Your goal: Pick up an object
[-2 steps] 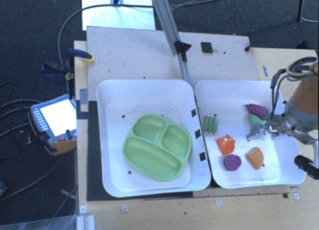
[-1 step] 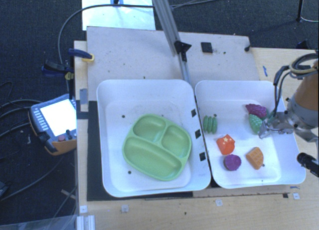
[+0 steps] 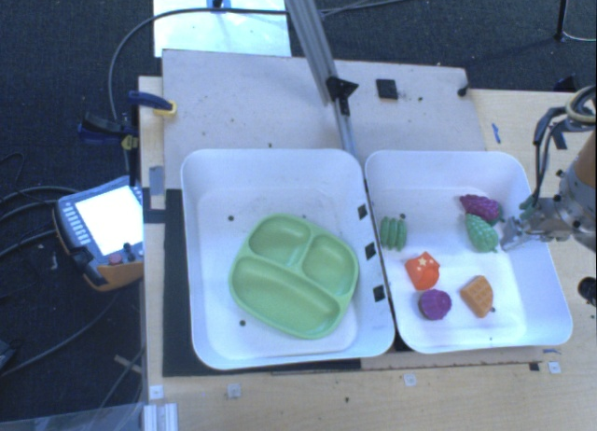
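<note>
Gripper [image 3: 515, 233] is seen low at the right bin's [image 3: 536, 322] right side; finger state cannot be told, nothing seen grasped. Green ridged toy [image 3: 481, 232] lies just beside its tip, purple grape cluster [image 3: 479, 205] slightly beyond and above. Orange waffle piece [image 3: 477, 295] sits nearer, below. For a clean pick, tip should be centred over the green toy, clear of the grapes, before closing.

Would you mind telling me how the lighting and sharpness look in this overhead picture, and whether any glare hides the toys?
In the camera view, lighting is even and soft; the white bins look bright but keep their edges, and the green tray casts little shadow. A pale patch on the floor is washed out. The picture is slightly soft overall; the gripper at the right bin is blurry. No glare hides the toys.
</note>
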